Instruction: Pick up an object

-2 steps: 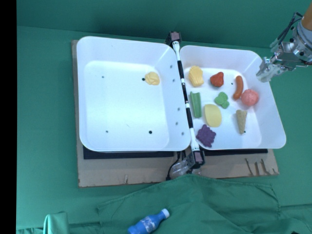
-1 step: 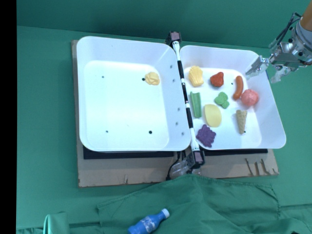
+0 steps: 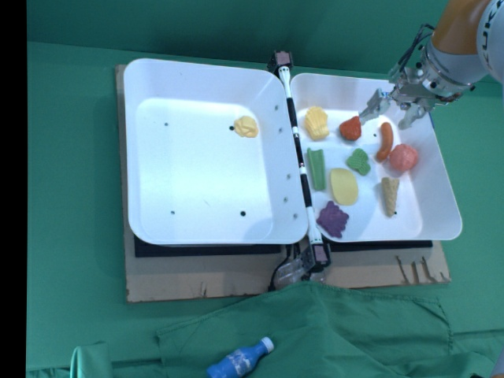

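Observation:
My gripper (image 3: 386, 118) hangs open over the far part of the right bin (image 3: 441, 211), with nothing between its fingers. One fingertip is close to a red tomato (image 3: 350, 128); the other is just past the top end of an orange sausage (image 3: 384, 142). Further toys lie in this bin: a yellow corn piece (image 3: 316, 122), a pink-red ball (image 3: 403, 157), a green broccoli (image 3: 359, 161), a green stalk (image 3: 316, 168), a yellow oval (image 3: 343, 186), a cone (image 3: 390, 194) and purple grapes (image 3: 333, 219). The left bin (image 3: 150, 211) holds one small yellow toy (image 3: 246, 126).
A black-and-white bar (image 3: 297, 152) runs between the two bins. Both bins rest on a cardboard sheet (image 3: 197, 282) on green cloth. A blue bottle (image 3: 240, 358) lies on the folded cloth at the front.

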Controlling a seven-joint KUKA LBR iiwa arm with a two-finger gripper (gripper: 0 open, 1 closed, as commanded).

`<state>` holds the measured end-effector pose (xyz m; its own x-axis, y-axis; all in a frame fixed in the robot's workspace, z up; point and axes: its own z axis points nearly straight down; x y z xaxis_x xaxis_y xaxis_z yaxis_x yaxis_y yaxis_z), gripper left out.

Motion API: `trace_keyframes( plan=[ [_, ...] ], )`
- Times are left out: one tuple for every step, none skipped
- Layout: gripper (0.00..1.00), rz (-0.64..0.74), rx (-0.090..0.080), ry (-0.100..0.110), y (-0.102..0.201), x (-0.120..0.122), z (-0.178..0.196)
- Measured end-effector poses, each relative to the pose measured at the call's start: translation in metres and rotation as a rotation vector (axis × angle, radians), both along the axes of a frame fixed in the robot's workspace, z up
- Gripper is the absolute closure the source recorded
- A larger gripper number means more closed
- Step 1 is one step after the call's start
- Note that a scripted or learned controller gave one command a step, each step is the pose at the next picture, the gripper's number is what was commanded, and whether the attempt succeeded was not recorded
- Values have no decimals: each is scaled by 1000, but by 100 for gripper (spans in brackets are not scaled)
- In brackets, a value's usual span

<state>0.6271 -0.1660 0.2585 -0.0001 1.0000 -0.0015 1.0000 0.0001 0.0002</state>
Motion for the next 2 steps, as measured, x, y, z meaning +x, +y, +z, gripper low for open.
trace_keyframes(
  plan=[
    [0,1,-2,-8,28,62,-73],
    [0,-5,-4,-18,46,-6,-72]
  ],
)
